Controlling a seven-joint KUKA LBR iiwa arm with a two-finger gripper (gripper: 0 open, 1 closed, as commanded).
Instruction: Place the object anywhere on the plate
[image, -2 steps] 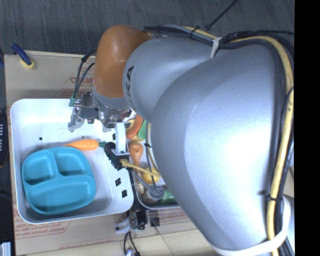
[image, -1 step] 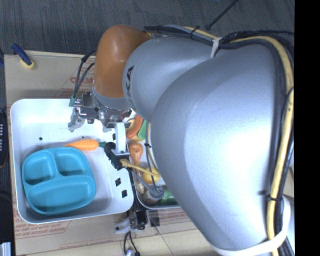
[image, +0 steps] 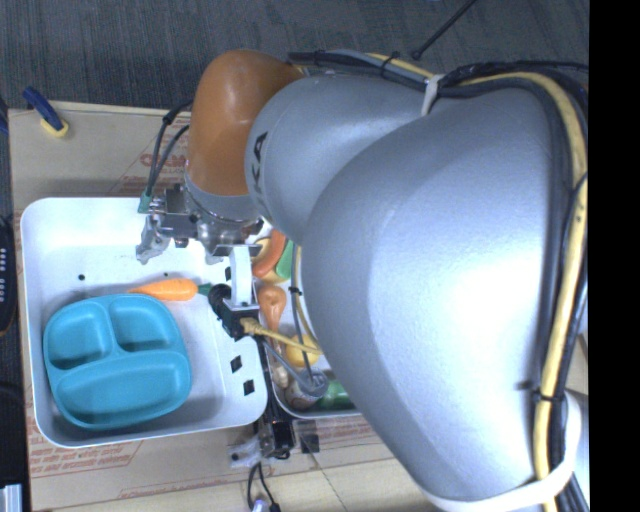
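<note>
A blue divided plate (image: 115, 362) lies in the lower left of the left bin (image: 60, 225). An orange toy carrot (image: 167, 290) with a green stem end rests on the bin floor just beyond the plate's upper right edge. My gripper (image: 180, 252) hangs over the bin's back part, right above the carrot. It stands open, its fingertips (image: 148, 248) apart with nothing between them. The carrot lies apart from the fingers.
The grey arm covers most of the right bin. At its left edge show orange, green and yellow items (image: 272, 262) crowded together. A blue and yellow thing (image: 45, 112) lies on the bench at the far left.
</note>
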